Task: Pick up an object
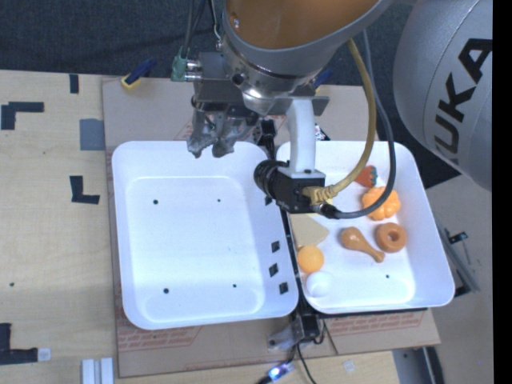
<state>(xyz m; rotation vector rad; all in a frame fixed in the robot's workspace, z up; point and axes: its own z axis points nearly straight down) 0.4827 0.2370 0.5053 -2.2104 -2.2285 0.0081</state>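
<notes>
Gripper point(214, 138): hung over the far rim of the left bin point(128, 214) — fingers parted, nothing between them.
Right bin point(428, 286): held the toys (all clustered) — an orange ball point(310, 258) touching a white ball point(318, 284), a drumstick point(358, 242), a doughnut point(391, 237), an orange pumpkin point(381, 202).
Arm point(304, 22): loomed above both bins.

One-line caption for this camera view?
KUKA arm poised above two white bins; right bin holds toy foods including a doughnut.

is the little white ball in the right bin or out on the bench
In. The white ball lies inside the right bin, near its front left corner, beside an orange ball.
</notes>
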